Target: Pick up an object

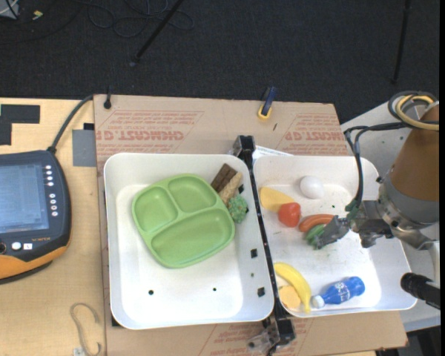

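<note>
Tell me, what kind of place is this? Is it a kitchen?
Probably not a kitchen; more likely a robot lab. A grey robot arm reaches over two white bins holding toy food like a banana, and a control tablet sits on the bench with cables on the floor behind.

A robotics lab was indicated by a teach pendant [18, 202], floor cables [126, 17] and cardboard-covered bench [208, 128]
</note>
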Action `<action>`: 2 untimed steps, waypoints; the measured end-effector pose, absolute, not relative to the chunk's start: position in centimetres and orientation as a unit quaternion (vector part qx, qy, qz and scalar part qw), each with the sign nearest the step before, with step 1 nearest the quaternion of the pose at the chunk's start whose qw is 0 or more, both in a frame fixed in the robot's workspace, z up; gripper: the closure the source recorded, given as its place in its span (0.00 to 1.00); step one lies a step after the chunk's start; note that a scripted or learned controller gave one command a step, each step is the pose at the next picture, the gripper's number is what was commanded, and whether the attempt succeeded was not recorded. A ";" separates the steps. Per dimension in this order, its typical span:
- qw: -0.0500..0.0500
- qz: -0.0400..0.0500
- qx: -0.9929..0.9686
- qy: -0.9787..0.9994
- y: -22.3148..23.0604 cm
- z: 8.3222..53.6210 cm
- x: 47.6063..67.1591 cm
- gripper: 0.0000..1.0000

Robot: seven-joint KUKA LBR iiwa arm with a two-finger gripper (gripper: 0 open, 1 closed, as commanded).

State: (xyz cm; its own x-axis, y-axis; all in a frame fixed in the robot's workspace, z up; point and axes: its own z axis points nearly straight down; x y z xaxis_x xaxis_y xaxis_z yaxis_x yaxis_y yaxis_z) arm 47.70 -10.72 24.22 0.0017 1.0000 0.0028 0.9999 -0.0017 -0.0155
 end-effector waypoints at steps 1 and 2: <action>0.002 0.001 -0.707 -0.707 -10.7 24.8 47.9 0.00; 0.004 0.002 -0.707 -0.707 -11.5 19.6 47.2 0.00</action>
State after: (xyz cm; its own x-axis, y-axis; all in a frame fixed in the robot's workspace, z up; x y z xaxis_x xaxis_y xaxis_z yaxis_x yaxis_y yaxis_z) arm 47.18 -11.47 19.55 0.0004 1.0000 0.0024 1.0000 -0.0004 -0.0094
